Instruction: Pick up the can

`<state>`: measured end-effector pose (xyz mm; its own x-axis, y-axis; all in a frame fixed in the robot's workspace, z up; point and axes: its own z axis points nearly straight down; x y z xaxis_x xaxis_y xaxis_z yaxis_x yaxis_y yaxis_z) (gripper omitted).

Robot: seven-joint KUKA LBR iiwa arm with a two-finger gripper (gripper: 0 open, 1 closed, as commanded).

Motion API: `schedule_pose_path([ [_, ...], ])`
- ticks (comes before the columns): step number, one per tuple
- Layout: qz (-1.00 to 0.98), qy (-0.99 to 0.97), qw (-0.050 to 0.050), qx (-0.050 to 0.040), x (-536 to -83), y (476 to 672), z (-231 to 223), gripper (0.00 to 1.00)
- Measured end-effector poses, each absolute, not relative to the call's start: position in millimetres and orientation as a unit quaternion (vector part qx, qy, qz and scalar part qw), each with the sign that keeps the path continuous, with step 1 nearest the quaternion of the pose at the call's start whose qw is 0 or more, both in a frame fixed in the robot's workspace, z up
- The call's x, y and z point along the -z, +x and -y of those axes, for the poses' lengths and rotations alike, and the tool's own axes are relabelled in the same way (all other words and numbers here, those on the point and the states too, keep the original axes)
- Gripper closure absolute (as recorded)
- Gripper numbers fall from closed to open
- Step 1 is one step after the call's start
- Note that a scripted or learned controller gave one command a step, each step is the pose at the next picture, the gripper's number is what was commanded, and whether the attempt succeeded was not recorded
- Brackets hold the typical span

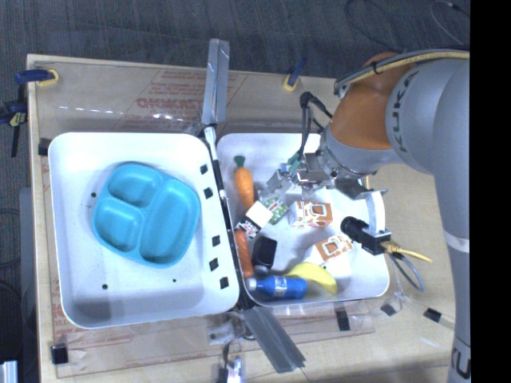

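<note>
Gripper (pixel 289 175) of mine sits low over the upper middle of the right bin (pixel 263 145). It looks like a tangle of silver metal from above, and I cannot tell whether it is spread or closed. Nothing is visibly held in it. My arm (pixel 415 110) fills the upper right of the frame and covers that corner of the bin.

The left bin (pixel 64 238) holds only a blue divided tray (pixel 148 212), so it does not matter for this job.

I take the can (pixel 279 286) to be the blue cylinder lying on its side along the bottom edge of the right bin. It is well apart from my gripper, toward the lower centre of the frame. Its right end touches a banana (pixel 315 278). A black block (pixel 263 251) lies just above it and an orange carrot (pixel 241 244) just to its upper left. A second carrot (pixel 243 186), a small white box (pixel 266 212) and some orange-printed cards (pixel 314 212) lie between me and it.

I see three risks. The can lies close against the bin's near wall, so coming straight down could hit the rim. A round can on its side may roll or squirt out if I close across it off-centre. With the banana touching it, I might pinch both, or only the fruit. From where I am now, closing would catch only the cards or the box.
</note>
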<state>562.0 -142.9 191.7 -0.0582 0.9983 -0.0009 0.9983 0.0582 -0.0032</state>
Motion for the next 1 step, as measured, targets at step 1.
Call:
schedule_pose_path([
  [1,0.728,-0.685,0.001,-0.0022,-201.5,562.2,143.5,1.00],
])
